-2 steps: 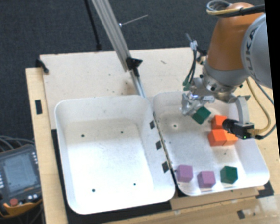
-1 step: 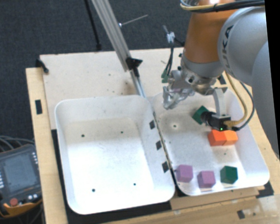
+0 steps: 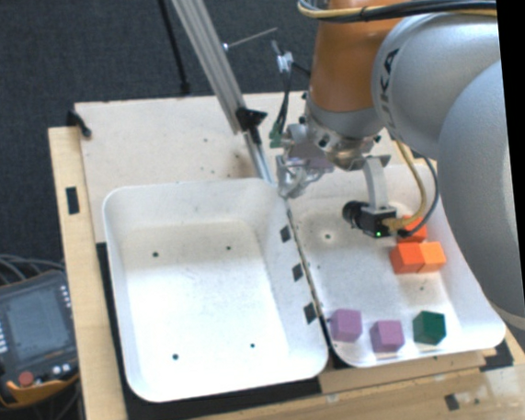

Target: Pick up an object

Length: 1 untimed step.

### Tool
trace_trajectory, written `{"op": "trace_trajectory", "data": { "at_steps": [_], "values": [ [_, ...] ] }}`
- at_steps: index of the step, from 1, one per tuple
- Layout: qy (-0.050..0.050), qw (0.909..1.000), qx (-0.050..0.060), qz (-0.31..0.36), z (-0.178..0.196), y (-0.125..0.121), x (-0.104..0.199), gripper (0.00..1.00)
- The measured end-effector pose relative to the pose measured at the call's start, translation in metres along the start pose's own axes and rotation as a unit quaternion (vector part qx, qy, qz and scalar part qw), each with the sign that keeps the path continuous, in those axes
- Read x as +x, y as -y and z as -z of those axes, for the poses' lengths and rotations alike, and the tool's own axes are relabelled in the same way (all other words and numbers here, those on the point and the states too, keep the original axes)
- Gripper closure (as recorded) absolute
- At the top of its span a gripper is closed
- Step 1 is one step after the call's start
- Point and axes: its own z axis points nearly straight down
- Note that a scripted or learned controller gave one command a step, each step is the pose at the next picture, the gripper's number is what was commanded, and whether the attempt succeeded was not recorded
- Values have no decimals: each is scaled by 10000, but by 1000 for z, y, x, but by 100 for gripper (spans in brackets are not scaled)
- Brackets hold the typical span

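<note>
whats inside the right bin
The right bin holds a left purple cube, a right purple cube, a green cube and an orange block. The arm covers its right side, so anything there is hidden.

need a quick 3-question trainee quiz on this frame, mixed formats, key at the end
1. Count: how many purple cubes lie in the bin on the view's right?
2. True or false: the green cube sits between the two purple cubes.
3. Pick one: the gripper hangs
A) over the green cube
B) by the far end of the line where the two bins meet
C) at the near end of that line, beside the purple cubes

Key: 1) two. 2) false, it lies to the right of both in the view. 3) B.
</note>
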Motion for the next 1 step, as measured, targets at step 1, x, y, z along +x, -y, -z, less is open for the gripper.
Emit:
{"op": "trace_trajectory", "data": {
  "at_steps": [1],
  "values": [
    [-4,10000,13,3,-25,-20,48,100]
  ]
}}
